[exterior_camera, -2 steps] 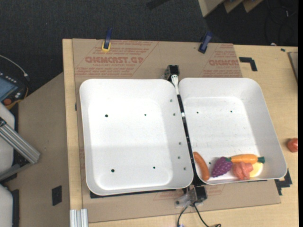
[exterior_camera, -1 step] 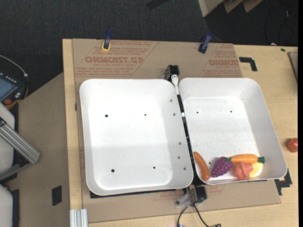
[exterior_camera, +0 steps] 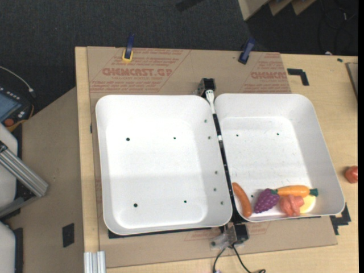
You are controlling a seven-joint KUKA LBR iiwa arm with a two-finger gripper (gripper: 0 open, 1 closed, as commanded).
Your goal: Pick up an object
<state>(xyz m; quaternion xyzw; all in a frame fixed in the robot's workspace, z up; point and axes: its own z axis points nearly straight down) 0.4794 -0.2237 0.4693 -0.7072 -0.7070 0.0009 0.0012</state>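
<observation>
Camera view, bench from above.

Hard to make out: a red piece (exterior_camera: 290,205) and a pale yellow piece (exterior_camera: 307,205) crowd together under the carrot (exterior_camera: 297,190), their shapes unclear. An orange-red object (exterior_camera: 351,174) lies on the bench, cut by the frame's right side.

Surroundings: left bin (exterior_camera: 114,169); right bin (exterior_camera: 307,124); two blue clamps (exterior_camera: 129,44) (exterior_camera: 247,50) at the cardboard's far edge.

Task items: all in the right bin's near corner. An orange sausage-shaped piece (exterior_camera: 242,199) lies by the dividing wall, purple grapes (exterior_camera: 266,200) just beside it, the carrot beyond.
</observation>
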